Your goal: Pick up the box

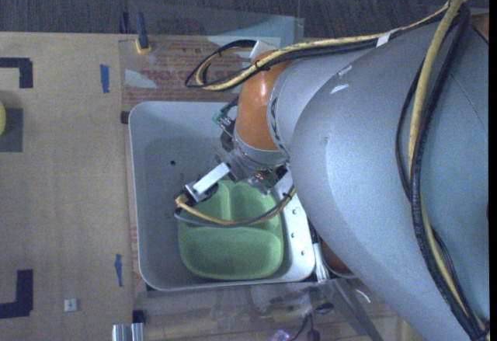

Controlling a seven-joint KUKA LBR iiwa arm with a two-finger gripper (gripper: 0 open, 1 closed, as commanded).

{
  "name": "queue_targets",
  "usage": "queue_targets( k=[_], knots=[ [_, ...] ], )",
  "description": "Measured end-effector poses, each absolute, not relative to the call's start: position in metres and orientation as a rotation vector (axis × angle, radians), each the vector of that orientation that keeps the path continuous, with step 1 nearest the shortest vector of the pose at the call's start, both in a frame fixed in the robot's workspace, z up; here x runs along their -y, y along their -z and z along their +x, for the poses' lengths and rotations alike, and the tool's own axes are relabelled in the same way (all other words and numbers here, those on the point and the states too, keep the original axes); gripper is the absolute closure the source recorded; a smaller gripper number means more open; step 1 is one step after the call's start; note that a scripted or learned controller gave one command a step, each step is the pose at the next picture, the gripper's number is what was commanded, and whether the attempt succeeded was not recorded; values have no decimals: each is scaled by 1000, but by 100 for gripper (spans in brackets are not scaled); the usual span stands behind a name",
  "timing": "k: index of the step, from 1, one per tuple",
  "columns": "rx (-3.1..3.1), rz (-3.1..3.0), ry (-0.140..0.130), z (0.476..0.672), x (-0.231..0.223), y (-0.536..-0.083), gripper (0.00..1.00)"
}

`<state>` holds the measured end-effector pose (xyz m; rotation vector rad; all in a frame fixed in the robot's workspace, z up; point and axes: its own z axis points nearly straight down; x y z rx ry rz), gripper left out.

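A white bin (144,176) lies in the middle of the camera view. In its near half rests a green, rounded, shallow container (229,246), split into two hollows. My gripper (250,170) hangs below the orange wrist band (256,110), right over the green container's far edge, close to it or touching it. The grey arm (373,176) covers the bin's right side and everything to the right of it.
The bin's far-left floor (167,145) is bare grey-white. Left of the bin is the wooden bench (62,176) with blue tape marks (104,77) and black corner marks (19,71). A yellow cable (233,221) loops across the green container.
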<state>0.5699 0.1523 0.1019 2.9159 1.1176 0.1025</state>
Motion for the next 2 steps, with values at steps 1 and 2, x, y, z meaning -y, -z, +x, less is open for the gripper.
queue_targets(
  k=[1,2],
  knots=[
    [-1416,2805,0,594,-215,-198,100],
    [-1435,2796,-10,558,-141,-92,100]
  ],
)
